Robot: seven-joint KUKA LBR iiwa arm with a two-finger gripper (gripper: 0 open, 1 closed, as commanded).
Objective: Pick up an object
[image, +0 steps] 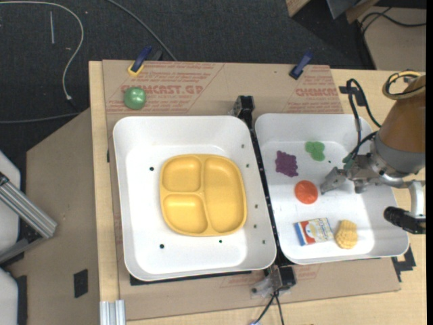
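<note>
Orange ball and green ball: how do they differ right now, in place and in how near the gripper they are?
The orange ball lies inside the right bin; the green ball sits outside both bins, on the cardboard at the far left corner. The orange ball is close to the gripper, just to its left in the view; the green ball is far across the bench. They differ in colour. Both are round, similar in size, and lie free.

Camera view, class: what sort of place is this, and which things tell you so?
Probably a robot lab or test bench: a robot arm reaches over two white bins on a board held by blue clamps, with toy food such as a corn cob.
</note>
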